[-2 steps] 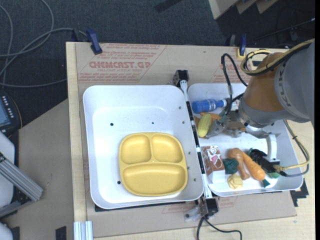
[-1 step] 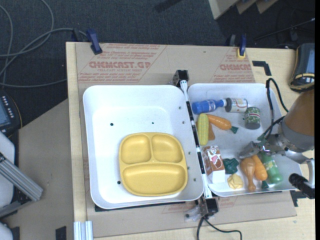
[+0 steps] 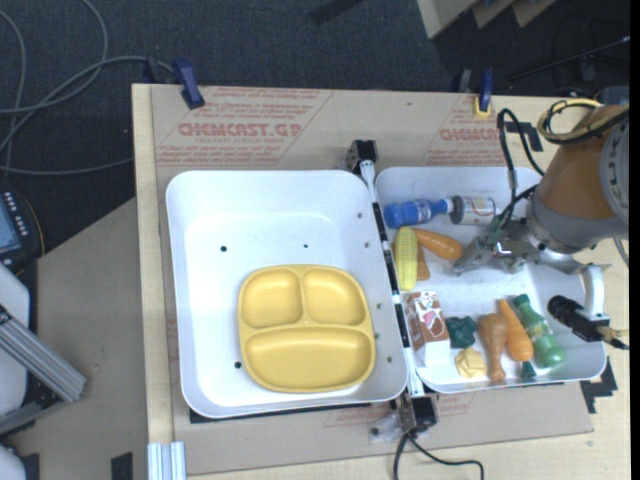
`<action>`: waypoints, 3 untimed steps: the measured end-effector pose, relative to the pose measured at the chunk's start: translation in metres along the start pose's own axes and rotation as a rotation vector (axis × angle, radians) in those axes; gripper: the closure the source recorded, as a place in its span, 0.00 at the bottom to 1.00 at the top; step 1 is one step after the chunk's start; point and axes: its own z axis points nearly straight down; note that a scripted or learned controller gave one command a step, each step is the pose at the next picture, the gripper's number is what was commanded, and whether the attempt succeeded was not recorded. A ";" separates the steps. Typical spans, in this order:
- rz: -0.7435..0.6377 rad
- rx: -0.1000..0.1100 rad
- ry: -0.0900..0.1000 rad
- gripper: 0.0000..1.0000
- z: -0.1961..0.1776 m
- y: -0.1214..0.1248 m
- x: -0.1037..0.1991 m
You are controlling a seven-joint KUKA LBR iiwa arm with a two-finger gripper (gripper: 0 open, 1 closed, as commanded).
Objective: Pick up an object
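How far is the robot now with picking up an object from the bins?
Done: the arm has reached over the right bin, and the gripper sits low beside the orange carrot and the yellow corn. In hand: nothing visibly held; all the toys lie in the bin. Left: closing on one item and lifting it. The yellow tray in the left bin is untouched.

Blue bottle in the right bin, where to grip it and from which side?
Grip the blue bottle across its blue body, coming straight down. It lies on its side, lengthwise left to right along the bin's far wall, so fingers should probably close front to back. The corn cob sits close in front, leaving little clearance.
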 end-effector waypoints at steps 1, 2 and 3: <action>0.012 0.012 0.003 0.00 0.000 -0.079 -0.044; 0.006 0.003 0.000 1.00 -0.010 -0.074 -0.041; -0.006 -0.005 0.003 1.00 -0.091 -0.028 0.045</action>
